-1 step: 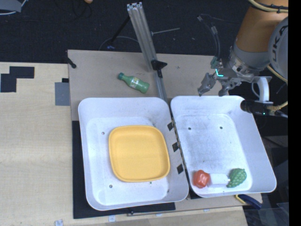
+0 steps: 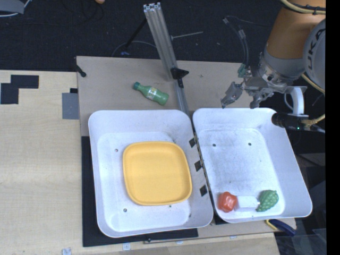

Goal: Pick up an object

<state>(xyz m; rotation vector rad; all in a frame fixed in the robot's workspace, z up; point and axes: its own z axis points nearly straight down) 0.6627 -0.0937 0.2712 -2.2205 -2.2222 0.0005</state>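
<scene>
green bottle (image 2: 151,93) lying on bench (image 2: 106,86) | metal rail (image 2: 163,35) slanting behind bins

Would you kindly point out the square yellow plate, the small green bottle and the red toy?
square yellow plate (image 2: 157,172), camera view, its flat middle.
small green bottle (image 2: 151,93), camera view, mid-body.
red toy (image 2: 227,201), camera view, its centre.

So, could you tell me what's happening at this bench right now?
The arm's gripper hovers over the far edge of the right bin, holding nothing. In that bin's near corner lie a red toy, a white piece and a green toy. The left bin holds a yellow plate. A green bottle lies on the bench beyond the bins. Nothing has been picked up yet.
</scene>
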